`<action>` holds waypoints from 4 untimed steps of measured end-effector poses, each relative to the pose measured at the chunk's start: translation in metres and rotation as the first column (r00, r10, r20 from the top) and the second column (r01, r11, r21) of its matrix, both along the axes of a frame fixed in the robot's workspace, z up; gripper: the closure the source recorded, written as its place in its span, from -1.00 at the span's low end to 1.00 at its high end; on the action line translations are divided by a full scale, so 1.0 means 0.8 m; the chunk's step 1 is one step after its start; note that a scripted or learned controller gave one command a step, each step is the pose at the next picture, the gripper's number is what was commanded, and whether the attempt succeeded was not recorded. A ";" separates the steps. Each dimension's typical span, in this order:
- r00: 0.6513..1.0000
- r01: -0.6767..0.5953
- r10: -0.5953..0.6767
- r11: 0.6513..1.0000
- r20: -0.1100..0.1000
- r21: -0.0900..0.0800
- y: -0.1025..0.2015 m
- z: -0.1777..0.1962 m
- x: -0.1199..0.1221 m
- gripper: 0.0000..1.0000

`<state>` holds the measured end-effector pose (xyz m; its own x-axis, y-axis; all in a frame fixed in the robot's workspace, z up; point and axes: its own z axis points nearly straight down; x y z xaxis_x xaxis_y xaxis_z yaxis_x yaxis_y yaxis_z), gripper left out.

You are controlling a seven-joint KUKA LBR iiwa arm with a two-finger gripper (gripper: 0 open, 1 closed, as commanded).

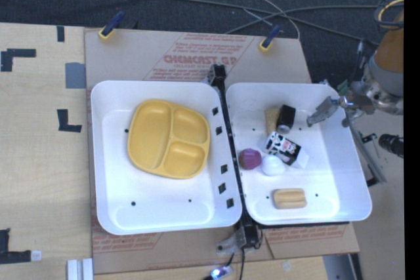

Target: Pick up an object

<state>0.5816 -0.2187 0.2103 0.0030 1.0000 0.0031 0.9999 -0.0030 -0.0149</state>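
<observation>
Camera view: the gripper hangs at the right bin's upper right rim, and I cannot tell how far it is spread or whether it grips anything. Just left of it stands a black bottle; below-left lie a black-and-white box, a purple ball and a tan block. The yellow plate sits well apart in the left bin.
</observation>
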 end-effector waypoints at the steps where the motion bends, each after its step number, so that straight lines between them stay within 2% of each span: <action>1: 1.000 -0.004 0.004 1.000 0.013 -0.003 0.001 0.011 0.004 -1.00; 2: 1.000 -0.004 0.004 1.000 0.009 -0.003 0.002 -0.063 -0.009 -1.00; 3: 1.000 -0.003 0.003 1.000 0.020 -0.005 0.014 -0.126 -0.006 -1.00; 4: 1.000 -0.004 0.004 1.000 0.016 -0.005 0.014 -0.140 -0.006 -1.00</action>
